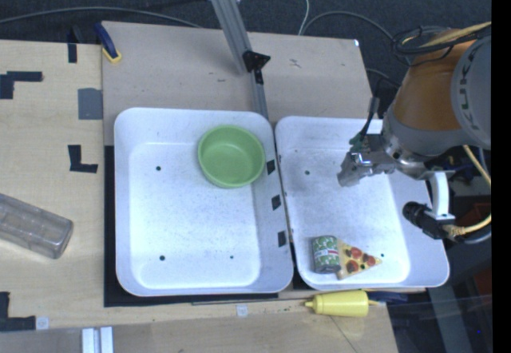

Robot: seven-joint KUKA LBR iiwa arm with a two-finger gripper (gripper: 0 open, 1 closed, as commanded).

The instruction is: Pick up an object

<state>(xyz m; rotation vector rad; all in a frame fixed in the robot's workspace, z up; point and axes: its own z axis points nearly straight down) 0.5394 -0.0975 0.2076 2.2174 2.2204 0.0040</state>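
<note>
Two white bins sit side by side on the bench.
Gripper (352, 171) hovers over the right bin (319, 136) (finger state unclear); green can (325, 253) and pizza slice (357, 258) lie near its front, well apart.

Two bins side by side mid-frame. Bowl (231, 156) in left bin (144, 208), upper right part. Can (325, 253) and pizza slice (358, 259) touching, lower part of right bin (319, 200). Bottle (339, 304) just below right bin. Gripper (351, 173) over right bin's upper area.

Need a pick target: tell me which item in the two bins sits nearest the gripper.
The green can beside the pizza slice, in the same bin the gripper hangs over. The green bowl sits in the other bin, farther off.
</note>
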